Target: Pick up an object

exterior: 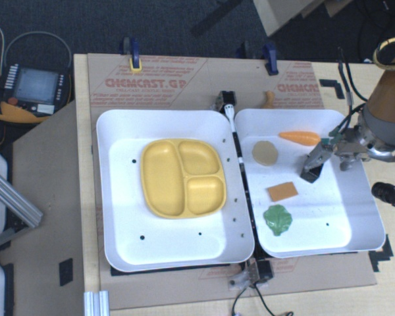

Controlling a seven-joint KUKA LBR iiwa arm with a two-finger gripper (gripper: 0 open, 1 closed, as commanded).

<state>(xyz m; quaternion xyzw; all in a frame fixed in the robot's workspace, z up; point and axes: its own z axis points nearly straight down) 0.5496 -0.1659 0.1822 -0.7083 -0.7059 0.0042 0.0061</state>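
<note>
The right bin (pixel 355 236) holds several small items. An orange carrot (pixel 300 137) lies near its back wall, with a round tan disc (pixel 264 153) to its left. An orange-brown square piece (pixel 282 191) sits mid-bin, and a green broccoli piece (pixel 277 218) lies in front of it. My gripper (pixel 329 158) hangs low over the right half of this bin, just right of the carrot's tip and up-right of the square piece. I see nothing held in it.
The left bin (pixel 118 236) holds a yellow divided plate (pixel 182 177). A raised rim where the two bins meet (pixel 240 170) runs between them. The arm's orange-banded wrist (pixel 388 101) stands over the right bin's right edge.
</note>
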